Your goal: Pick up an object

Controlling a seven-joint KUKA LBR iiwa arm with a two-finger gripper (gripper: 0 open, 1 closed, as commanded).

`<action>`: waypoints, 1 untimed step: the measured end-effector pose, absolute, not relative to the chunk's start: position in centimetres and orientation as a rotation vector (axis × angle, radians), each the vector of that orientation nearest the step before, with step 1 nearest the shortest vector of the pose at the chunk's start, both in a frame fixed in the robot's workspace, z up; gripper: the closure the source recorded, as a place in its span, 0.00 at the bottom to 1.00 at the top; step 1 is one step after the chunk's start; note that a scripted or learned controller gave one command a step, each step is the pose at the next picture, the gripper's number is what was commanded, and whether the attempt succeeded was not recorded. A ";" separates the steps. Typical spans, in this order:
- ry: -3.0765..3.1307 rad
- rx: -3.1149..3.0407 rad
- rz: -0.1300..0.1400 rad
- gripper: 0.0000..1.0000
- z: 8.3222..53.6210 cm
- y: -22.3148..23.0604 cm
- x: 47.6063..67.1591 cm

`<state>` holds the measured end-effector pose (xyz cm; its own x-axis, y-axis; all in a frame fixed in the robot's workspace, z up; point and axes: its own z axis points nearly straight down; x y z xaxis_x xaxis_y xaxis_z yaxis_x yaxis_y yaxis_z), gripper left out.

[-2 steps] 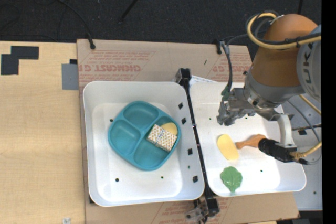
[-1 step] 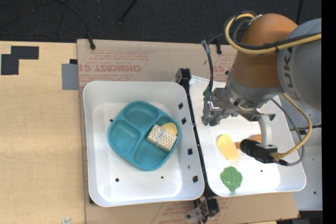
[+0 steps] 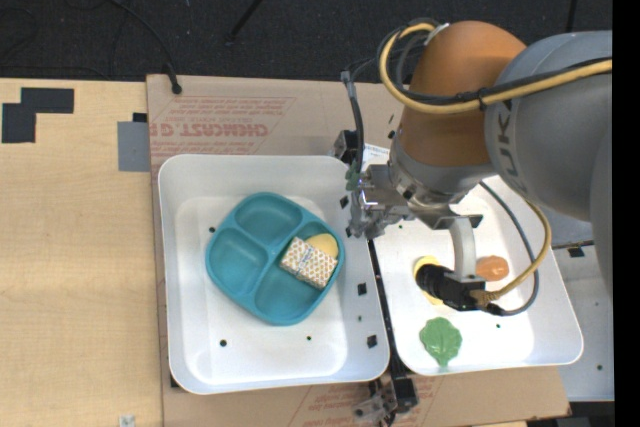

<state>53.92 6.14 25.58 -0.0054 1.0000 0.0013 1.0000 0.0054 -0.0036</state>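
Observation:
My gripper (image 3: 362, 207) hangs low over the wall between the two bins, at the left edge of the right bin (image 3: 560, 335). In the left bin (image 3: 190, 335) lies a teal divided plate (image 3: 245, 260). A patterned tan block (image 3: 308, 261) rests on the plate, with a yellow piece (image 3: 325, 243) just behind it. Both sit a short way left of and below the gripper. The right bin holds a green leafy item (image 3: 440, 338), a small orange item (image 3: 492, 268) and a yellow item (image 3: 428, 281) partly hidden by the robot's hardware.
The large orange and grey arm body (image 3: 470, 105) covers the back half of the right bin. A cardboard sheet (image 3: 230, 120) lies behind the bins, and the tan bench (image 3: 70, 265) extends to the left.

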 end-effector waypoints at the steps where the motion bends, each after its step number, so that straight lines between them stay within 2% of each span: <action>1: -2.225 -2.213 0.004 1.00 25.5 11.0 54.0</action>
